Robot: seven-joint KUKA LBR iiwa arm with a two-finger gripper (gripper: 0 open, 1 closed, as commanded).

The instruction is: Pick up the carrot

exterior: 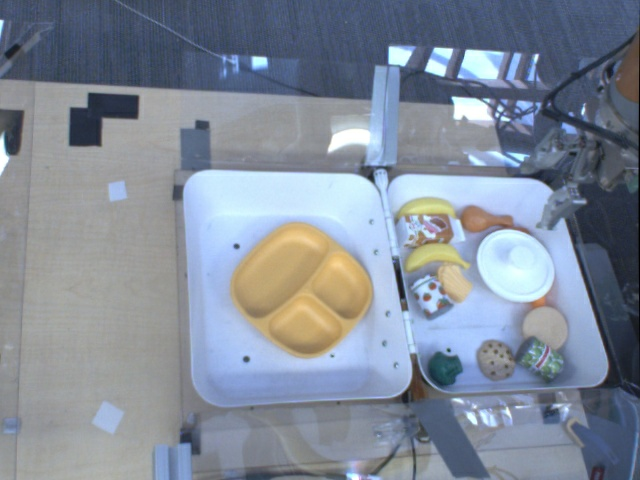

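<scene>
An orange, tapered piece that looks like the carrot (485, 219) lies at the back of the right bin (590, 338), between a banana (426, 208) and the bin's far right corner. My gripper (558, 206) hangs over that far right corner, a short way to the right of the carrot and apart from it. Nothing shows in its grasp. The arm reaches in from the upper right with cables around it.
The right bin also holds a white round dish (515, 263) with an orange edge (541, 301) peeking from under it, a second banana (436, 256), two small cans (428, 231), a cookie (495, 359), a green piece (445, 367) and a tan disc (545, 325). A yellow divided plate (302, 288) sits in the left bin (210, 368).
</scene>
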